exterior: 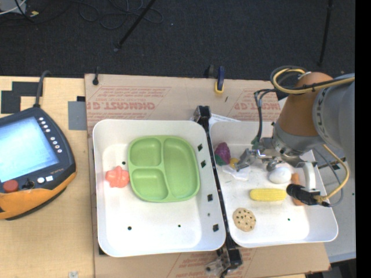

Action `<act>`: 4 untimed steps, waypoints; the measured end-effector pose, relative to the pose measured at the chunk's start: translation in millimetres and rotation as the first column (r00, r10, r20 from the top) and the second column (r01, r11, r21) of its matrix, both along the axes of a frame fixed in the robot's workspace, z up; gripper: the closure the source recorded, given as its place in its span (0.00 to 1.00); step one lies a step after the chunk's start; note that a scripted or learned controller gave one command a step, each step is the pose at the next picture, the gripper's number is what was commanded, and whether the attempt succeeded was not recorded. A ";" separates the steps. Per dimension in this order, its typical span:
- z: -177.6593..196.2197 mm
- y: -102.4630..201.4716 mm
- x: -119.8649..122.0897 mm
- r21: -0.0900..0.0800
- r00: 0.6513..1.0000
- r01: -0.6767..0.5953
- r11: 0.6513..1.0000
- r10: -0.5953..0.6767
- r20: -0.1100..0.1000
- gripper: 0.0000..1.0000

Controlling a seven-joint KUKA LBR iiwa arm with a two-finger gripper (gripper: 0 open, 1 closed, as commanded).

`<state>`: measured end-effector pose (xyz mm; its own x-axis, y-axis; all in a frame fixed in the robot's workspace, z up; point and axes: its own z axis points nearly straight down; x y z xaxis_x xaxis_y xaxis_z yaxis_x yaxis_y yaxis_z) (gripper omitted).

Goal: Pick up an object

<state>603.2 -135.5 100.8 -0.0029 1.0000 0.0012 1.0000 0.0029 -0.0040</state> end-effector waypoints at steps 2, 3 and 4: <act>-0.5 -0.2 1.4 0.003 1.000 0.008 1.000 -0.008 0.004 1.00; 57.3 -10.4 6.5 -0.002 1.000 0.009 1.000 -0.009 0.005 1.00; 119.8 -12.3 4.9 -0.002 1.000 0.004 1.000 -0.004 0.005 1.00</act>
<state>608.1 -147.7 220.6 0.0012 1.0000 -0.0004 1.0000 -0.0012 0.0010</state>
